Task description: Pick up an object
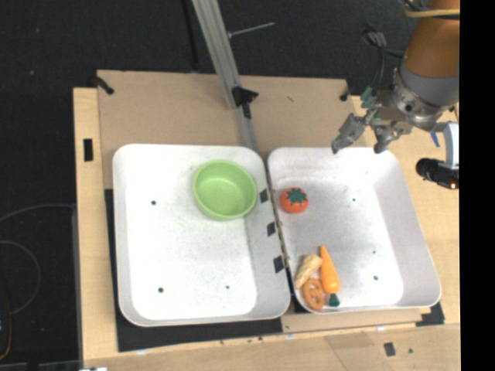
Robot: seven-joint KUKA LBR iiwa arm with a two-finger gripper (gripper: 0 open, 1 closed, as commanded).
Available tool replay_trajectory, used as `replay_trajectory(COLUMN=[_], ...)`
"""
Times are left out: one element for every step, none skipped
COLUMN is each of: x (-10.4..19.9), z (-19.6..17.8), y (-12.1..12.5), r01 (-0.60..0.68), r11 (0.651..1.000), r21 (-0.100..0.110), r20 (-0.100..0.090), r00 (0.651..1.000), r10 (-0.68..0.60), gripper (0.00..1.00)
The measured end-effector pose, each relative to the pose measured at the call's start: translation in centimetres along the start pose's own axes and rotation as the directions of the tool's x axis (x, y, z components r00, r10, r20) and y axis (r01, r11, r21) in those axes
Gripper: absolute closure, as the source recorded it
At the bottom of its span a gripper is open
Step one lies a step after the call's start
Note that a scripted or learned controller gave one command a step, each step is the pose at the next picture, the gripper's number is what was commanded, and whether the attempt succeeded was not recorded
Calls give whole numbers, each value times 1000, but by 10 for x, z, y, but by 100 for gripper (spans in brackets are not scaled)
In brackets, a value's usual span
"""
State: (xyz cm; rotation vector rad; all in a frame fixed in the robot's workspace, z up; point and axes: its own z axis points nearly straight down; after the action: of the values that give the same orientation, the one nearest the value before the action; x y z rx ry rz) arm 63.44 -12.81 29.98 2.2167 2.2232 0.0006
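Your claw (361,141) hangs above the far edge of the right bin (387,207), its two fingers (343,139) spread apart with nothing between them. The grey wrist and the orange band of the arm (429,45) rise behind it toward the upper right.

In the right bin, nearest the claw, you see a small red-orange tomato (294,199) with a green top, close to the wall shared with the other bin. Well apart from the claw, in the near left corner of the same bin, three things lie bunched and touching: an orange carrot (329,269), a pale beige piece (307,269) just to its left, and a round orange slice (313,293) at the rim.

In the left bin (155,246), a green bowl (224,189) sits upright near the far right corner.

Both bins rest on a tan board (170,107); a grey metal bar (216,37) slants in from the top.
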Motion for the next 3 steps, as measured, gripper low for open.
replay_trajectory(x=[0, -9, -16], z=[0, 46, 100], y=[0, -3, -12], r01=[0, -4, -5], r11=[1000, 1000, 1000], r21=[0, 5, 7], r20=[0, 1, 1], r00=[1000, 1000, 1000], r10=[0, 4, 5], gripper=[0, 0, 0])
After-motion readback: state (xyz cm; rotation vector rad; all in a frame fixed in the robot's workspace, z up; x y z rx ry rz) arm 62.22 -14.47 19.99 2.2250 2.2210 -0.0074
